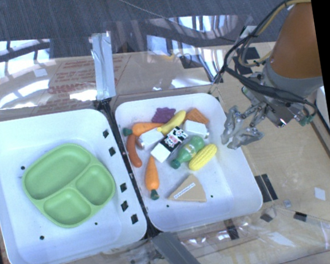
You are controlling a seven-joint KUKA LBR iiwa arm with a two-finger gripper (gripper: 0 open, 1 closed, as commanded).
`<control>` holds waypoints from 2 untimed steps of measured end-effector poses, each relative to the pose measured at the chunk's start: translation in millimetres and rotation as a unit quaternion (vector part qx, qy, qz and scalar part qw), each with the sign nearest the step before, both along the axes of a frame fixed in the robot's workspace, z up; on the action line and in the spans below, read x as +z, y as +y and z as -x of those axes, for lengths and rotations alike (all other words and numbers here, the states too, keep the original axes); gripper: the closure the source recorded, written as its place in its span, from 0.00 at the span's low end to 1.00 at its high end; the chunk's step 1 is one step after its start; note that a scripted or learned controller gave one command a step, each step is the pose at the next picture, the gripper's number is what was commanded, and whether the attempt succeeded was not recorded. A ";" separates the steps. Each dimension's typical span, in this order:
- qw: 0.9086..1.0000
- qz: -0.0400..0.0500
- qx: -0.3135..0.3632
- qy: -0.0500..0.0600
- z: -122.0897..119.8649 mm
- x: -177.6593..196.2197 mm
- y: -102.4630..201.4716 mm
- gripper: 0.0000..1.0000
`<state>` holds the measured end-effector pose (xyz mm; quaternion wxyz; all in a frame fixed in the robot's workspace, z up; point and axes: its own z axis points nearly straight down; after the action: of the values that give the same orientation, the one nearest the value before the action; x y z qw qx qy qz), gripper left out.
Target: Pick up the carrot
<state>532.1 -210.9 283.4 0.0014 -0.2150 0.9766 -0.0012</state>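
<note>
The carrot (152,174) is orange with a green stem end and lies lengthwise in the left part of the right bin (240,194), near the divider. It is apart from the pile of toy food further back. My gripper (238,130) hovers over the right rim of that bin, well to the right of the carrot and past the yellow corn (202,157). Its fingers (232,121) are spread open with nothing between them.
Around the carrot lie an orange sausage-like piece (132,151), a white cube (159,152), a green bottle (186,151), a banana (174,120), purple grapes (163,114) and a tan wedge (187,191). The left bin (15,245) holds a green divided plate (68,184).
</note>
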 end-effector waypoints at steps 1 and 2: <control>1.000 -0.001 0.007 0.001 -55.0 -7.5 1.6 1.00; 0.998 0.000 0.070 0.000 45.2 7.8 -0.1 1.00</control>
<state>486.9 -211.0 291.2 0.0011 -0.2826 0.9592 -0.0010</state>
